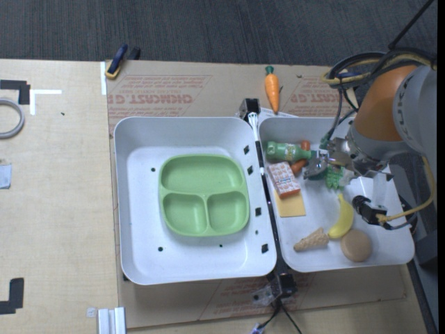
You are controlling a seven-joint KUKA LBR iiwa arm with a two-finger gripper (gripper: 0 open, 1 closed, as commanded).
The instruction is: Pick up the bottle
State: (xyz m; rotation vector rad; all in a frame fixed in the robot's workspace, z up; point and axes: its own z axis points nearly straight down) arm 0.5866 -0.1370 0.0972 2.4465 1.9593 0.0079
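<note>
The small green plastic bottle with an orange cap (286,149) is seen lying on its side at about eleven o'clock in the right white bin (389,255), just beside the red-and-white carton (284,178). It is judged light, stiff and smooth, liable to roll; mid-body is best grasped, across its width. The gripper (321,164) hovers just beside the cap; its opening cannot be told.

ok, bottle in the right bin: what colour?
Green body with an orange cap end, lying on its side; the bottle shows in the camera view.
</note>
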